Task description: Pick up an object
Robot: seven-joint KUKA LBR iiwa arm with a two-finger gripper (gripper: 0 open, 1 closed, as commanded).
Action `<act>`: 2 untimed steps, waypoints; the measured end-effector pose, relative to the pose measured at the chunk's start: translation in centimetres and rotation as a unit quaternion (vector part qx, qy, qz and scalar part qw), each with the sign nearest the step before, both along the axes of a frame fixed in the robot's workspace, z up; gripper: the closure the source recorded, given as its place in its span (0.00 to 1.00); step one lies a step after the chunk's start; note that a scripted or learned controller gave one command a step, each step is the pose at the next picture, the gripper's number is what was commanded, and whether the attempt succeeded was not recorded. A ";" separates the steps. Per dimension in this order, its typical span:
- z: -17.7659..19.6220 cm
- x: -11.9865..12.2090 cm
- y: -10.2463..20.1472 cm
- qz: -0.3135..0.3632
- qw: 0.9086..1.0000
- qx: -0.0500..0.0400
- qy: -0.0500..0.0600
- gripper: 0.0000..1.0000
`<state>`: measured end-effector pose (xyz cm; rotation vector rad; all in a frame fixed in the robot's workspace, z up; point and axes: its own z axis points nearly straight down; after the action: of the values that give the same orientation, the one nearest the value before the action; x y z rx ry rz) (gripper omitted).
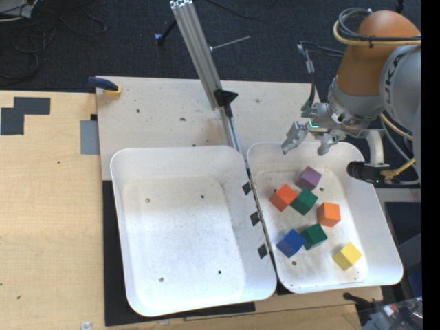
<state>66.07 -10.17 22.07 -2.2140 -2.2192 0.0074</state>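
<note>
Camera view: two white bins sit side by side on the bench. The left bin point(185, 232) has only dark specks on its floor. The right bin point(385, 253) holds seven cubes, all loose on its floor.

Gripper point(311, 141) hangs over the far edge of the right bin, nr its far-left corner, on the grey arm point(405, 81) w/ the orange band point(375, 53). Fingers are spread apart, nothing between them; clear of all the cubes.

Cubes in the right bin:
- purple cube point(309, 178) – closest to the far edge, just below the gripper in the frame.
- red-orange cube point(282, 197) – toward the left wall, touching or just beside the upper green cube point(304, 201).
- orange cube point(328, 214) – approx. mid-floor, toward the right wall.
- lower green cube point(315, 236) w/ blue cube point(291, 243) just beside it, toward the left wall.
- yellow cube point(347, 256) – nr the near-right corner, apart from the rest.

An aluminium bar point(203, 53) slants up from the gap between the bins. A blue-and-yellow clamp point(104, 85) sits at the bench's far-left corner.
</note>
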 end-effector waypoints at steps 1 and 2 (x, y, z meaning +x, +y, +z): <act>0.3 0.1 0.0 0.001 1.000 -0.001 -0.003 0.00; -6.2 0.1 0.3 0.001 1.000 0.000 0.001 0.00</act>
<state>66.16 -9.87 15.91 -2.2117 -2.2206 0.0097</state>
